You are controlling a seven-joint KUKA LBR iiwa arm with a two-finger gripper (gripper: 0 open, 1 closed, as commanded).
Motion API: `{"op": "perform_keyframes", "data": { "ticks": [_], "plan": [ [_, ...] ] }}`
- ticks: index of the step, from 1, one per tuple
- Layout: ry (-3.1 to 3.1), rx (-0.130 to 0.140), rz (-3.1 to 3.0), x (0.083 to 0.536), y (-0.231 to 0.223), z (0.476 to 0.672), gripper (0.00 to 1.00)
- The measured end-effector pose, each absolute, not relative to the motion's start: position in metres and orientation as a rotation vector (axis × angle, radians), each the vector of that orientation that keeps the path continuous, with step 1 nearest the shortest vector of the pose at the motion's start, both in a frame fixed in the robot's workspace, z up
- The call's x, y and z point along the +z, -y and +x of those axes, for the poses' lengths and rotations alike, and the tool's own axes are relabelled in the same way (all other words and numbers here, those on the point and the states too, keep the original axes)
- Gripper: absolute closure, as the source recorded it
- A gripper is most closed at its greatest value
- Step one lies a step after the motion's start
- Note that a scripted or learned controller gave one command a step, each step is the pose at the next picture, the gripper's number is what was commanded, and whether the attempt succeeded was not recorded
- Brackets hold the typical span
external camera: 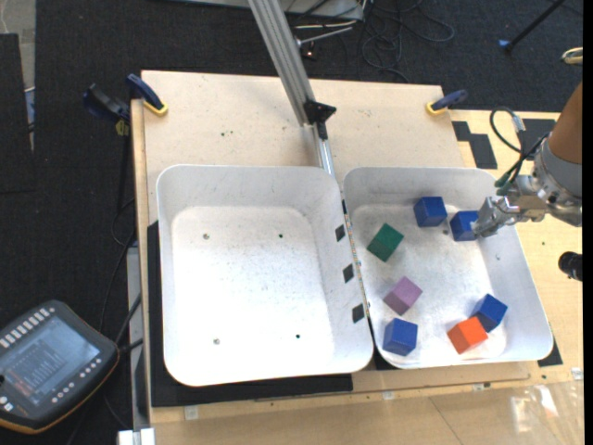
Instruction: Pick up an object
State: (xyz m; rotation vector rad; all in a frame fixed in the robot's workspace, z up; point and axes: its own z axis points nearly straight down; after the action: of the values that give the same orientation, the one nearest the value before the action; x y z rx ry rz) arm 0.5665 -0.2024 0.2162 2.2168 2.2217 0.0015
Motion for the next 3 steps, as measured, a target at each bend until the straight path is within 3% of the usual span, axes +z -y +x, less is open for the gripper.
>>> {"op": "perform_keyframes", "data": {
  "ticks": [3],
  "plan": [
    [-2.23,0.004,2.212,0.238,0.051,0.594,1.0]
  ]
}}
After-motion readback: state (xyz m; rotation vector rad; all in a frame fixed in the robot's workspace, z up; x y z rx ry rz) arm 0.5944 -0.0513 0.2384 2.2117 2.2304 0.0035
